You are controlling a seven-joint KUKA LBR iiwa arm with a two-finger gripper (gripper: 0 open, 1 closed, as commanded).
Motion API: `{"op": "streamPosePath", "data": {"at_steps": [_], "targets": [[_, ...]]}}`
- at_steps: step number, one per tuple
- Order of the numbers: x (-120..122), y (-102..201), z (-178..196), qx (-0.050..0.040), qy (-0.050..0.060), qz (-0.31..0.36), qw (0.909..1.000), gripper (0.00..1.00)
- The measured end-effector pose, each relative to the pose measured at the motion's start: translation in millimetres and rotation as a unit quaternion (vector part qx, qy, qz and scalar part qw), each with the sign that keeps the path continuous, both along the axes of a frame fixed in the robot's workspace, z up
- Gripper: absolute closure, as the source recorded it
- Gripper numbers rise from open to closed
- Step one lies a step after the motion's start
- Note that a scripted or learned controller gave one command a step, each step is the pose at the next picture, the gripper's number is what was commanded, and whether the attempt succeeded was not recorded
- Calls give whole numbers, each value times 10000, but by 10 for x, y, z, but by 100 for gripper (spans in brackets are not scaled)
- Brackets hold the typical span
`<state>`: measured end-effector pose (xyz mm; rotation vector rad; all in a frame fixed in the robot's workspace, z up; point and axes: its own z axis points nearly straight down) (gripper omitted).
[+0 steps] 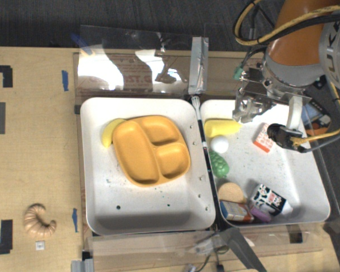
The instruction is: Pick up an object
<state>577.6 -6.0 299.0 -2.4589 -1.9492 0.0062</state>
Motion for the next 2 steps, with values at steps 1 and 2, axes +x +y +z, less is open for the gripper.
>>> {"op": "streamPosePath", "data": {"at_steps": [1, 2], "targets": [[556, 238, -14, -1, -42, 1855, 9826, 100], [894, 683, 460, 5, -54, 2119, 9773, 100]]}}
